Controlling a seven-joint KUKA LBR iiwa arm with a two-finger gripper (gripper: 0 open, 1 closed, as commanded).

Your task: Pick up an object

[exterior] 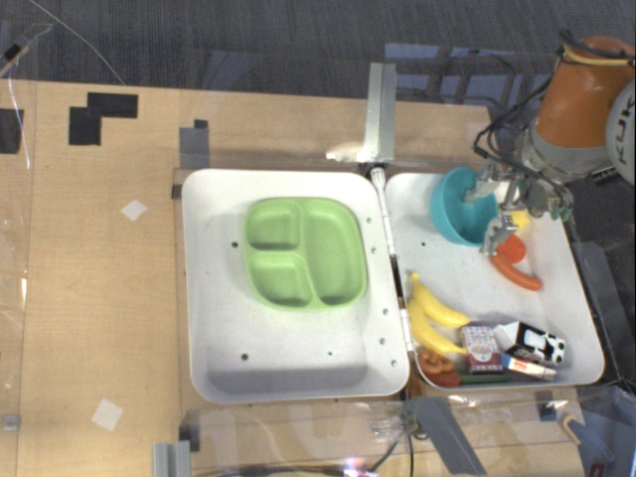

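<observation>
My gripper (500,219) hangs low over the back of the right bin (576,296), under the arm's orange band. It is right against the right side of a blue bowl (454,207), which sits tilted in the bin's back left corner. An orange carrot-shaped toy (517,264) lies just in front of the gripper, and a bit of something yellow (521,223) shows beside it. Whether anything is in the gripper's grasp is hidden by the wrist and cables.
Two yellow bananas (434,318) lie by the right bin's left wall. A small patterned box (481,349), a black-and-white item (542,344) and a marker (529,368) crowd its front edge. The left bin (214,306) holds a green divided plate (303,252).
</observation>
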